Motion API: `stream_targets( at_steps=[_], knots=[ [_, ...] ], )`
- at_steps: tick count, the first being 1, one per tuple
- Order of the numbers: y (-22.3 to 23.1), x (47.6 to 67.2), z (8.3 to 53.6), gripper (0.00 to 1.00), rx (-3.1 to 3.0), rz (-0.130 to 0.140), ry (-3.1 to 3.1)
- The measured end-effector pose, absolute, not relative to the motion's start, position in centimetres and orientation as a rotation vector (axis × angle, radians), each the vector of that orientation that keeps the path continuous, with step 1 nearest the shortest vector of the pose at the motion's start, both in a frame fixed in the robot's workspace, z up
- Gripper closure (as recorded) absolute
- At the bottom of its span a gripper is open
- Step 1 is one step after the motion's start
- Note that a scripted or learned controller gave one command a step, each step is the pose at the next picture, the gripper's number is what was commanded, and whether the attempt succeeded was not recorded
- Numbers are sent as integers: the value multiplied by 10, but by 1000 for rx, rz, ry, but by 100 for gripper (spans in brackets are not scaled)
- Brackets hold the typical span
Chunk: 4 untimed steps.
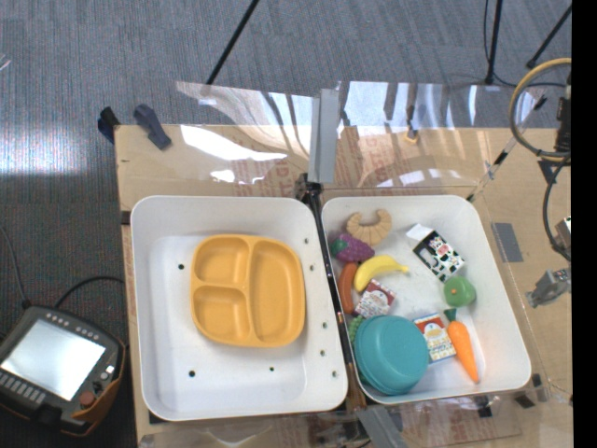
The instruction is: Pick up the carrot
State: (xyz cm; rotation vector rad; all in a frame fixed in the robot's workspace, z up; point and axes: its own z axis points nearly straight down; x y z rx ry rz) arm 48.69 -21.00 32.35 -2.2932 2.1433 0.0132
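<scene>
Right bin (pixel 494 250), carrot (pixel 464 346) near front corner

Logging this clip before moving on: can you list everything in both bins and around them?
plate: 1, yellow, three compartments, left bin
left bin: 1, white
right bin: 1, white
croissant: 1, tan, right bin, far side
grapes: 1 bunch, purple, beside croissant
banana: 1, yellow, right bin centre
milk carton: 1, white and black
apple: 1, green
carrot: 1, orange, near right corner
bowl: 1, teal, near side
tablet: 1, lower left floor
</scene>
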Motion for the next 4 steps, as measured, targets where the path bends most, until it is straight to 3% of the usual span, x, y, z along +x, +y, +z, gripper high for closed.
stream_targets(
  at_steps=[1, 2, 3, 4],
  knots=[
    [-206, 477, 456, 100, -2489, -9, 1908],
    [-185, 485, 310, 100, -2652, 26, 1676],
    [-195, 487, 415, 100, -2794, -3, 1426],
    [-195, 479, 274, 100, -2870, 32, 1263]
  ],
)
